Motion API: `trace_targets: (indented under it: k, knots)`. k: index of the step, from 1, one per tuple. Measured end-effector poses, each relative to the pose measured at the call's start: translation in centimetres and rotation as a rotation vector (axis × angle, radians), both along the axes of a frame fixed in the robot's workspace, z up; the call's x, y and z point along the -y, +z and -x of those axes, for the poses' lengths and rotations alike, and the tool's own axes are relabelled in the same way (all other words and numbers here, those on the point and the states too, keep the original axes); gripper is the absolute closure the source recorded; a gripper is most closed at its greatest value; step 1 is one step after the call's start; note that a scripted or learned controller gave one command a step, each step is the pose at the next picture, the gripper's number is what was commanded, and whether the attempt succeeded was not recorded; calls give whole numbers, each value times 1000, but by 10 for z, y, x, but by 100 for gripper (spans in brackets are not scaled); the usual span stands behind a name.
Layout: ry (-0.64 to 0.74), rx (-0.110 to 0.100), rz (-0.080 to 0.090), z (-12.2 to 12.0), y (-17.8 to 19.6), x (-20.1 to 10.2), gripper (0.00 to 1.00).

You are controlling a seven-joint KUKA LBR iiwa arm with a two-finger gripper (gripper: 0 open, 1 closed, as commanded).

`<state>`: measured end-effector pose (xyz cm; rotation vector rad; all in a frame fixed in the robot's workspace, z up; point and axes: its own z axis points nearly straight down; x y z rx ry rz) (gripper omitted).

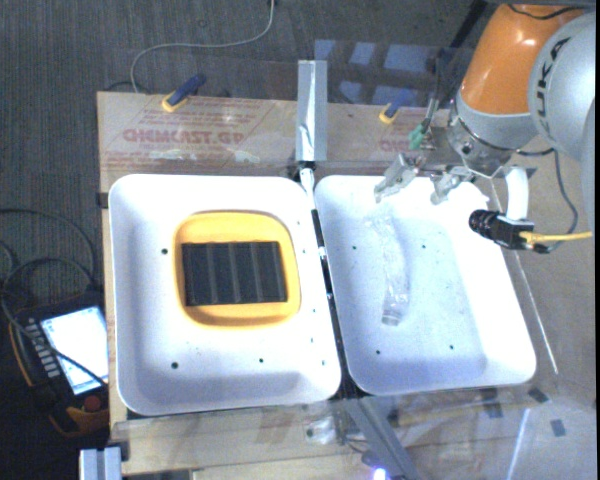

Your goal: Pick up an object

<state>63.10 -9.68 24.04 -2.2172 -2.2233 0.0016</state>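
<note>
1. I see my gripper [420, 182] over the far edge of the right bin [480, 358], near that bin's upper left corner. Its two fingers are spread apart, one to the left and one to the right, with nothing between them.
2. Behind the gripper, the arm [525, 63] comes in from the upper right: a grey body with a broad orange band above the wrist. A small black part with a yellow cable [500, 226] hangs beside the wrist, over the right bin's far right side.
3. Below the gripper, inside the right bin, lies a clear plastic piece [393, 273]. It is long and narrow, runs from near the gripper toward the bin's middle, and is hard to make out against the white floor. The gripper is not touching it, as far as I can tell.
4. The left bin [140, 368] sits just beside the right one, their edges touching along the middle. In it rests a yellow tray [195, 313] with rounded corners and a dark ribbed centre, lying flat near the bin's middle.
5. Both bins stand on a brown board [210, 133] with faded red lettering. Two yellow and blue clamps [183, 91] hold its far edge.
6. At the lower left, off the bench, a handheld screen [65, 348] glows on the dark floor among black cables.
</note>
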Motion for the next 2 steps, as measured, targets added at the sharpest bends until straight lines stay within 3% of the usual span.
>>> trace_targets:
  k: [1, 2]
  knots:
    - [-99, -1, 2, 62, -59, 38, 0]
    - [-129, 15, 2, 101, -149, 9, 0]
